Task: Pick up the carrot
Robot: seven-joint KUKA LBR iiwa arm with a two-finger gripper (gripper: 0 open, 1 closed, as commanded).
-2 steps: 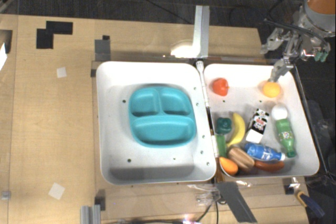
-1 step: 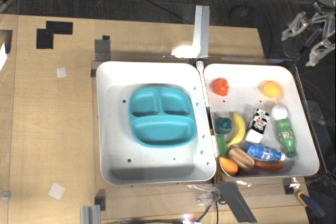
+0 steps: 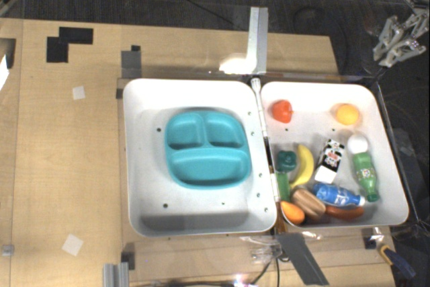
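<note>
The carrot (image 3: pixel 292 212) lies in the front left corner of the right bin (image 3: pixel 379 117). Its orange body is at the front and its green top points back along the bin's left wall. A brown bun (image 3: pixel 309 201) presses against its right side. My gripper (image 3: pixel 400 38) hangs at the far upper right, outside the bins and beyond the right bin's back corner, far from the carrot. Nothing is seen in its grasp.
The right bin also holds a red tomato (image 3: pixel 281 111), an orange fruit (image 3: pixel 347 115), a banana (image 3: pixel 304 165), a dark teal round piece (image 3: pixel 286 159), a small carton (image 3: pixel 329 159), a green bottle (image 3: pixel 364 175) and a blue bottle (image 3: pixel 339 196). A teal divided plate (image 3: pixel 205 148) sits in the left bin (image 3: pixel 144 205).
</note>
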